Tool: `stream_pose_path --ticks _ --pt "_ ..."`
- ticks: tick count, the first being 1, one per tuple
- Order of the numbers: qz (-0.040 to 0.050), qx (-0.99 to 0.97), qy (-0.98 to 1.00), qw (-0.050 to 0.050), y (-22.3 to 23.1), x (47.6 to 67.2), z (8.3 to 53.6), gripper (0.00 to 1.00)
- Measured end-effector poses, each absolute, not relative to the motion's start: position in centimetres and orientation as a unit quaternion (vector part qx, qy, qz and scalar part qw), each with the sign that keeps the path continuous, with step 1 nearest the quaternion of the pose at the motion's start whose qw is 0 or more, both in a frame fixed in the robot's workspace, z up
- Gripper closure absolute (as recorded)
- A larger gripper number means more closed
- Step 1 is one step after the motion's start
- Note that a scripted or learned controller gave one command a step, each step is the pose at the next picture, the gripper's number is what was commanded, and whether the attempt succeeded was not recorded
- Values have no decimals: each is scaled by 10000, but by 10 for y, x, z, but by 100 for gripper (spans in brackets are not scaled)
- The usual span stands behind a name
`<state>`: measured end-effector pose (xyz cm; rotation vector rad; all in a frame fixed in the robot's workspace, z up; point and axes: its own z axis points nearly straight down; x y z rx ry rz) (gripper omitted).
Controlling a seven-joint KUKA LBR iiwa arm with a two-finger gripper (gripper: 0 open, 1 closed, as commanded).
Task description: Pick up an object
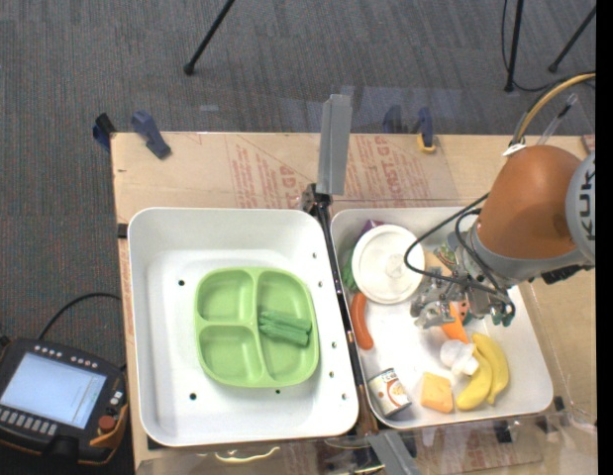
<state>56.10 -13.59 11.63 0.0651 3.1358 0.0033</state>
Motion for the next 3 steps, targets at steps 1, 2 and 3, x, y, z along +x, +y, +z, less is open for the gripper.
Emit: stream_pose_path --ticks 1,2,3 --pt "14 199 9998 21 -135 561 116 0" --pt "6 343 9994 -11 -155 528 86 0" --pt "7 318 9995 6 -154 530 97 100"
